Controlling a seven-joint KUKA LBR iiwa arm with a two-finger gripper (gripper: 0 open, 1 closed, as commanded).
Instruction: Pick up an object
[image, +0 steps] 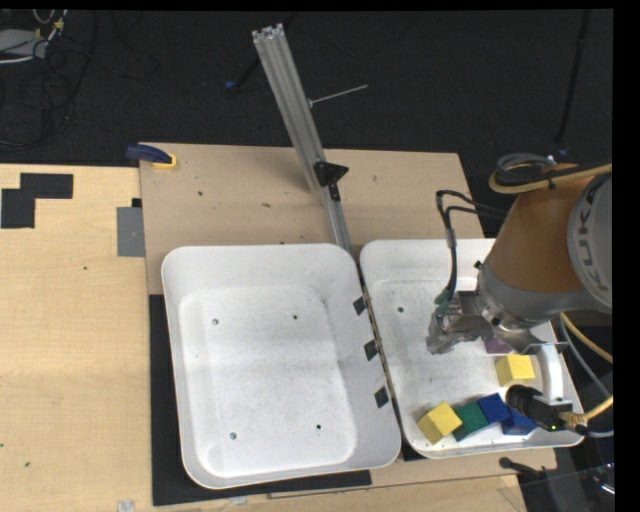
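My gripper (447, 333) hangs low over the middle of the right bin (405, 275), pointing down toward the bin floor. Whether anything sits between its fingers is hidden. A yellow block (520, 368) lies to its right, with a purple piece (497, 345) showing just beside the wrist. Along the bin's front edge sit a second yellow block (438, 422), a green block (470, 417) and a blue block (497, 411) close together.
The left bin (260, 360) lies beside the right one, joined by black clips along the shared rim. A slanted aluminium rail (296, 110) rises behind the bins. The arm's grey and orange body (545, 250) covers the right bin's far right part.
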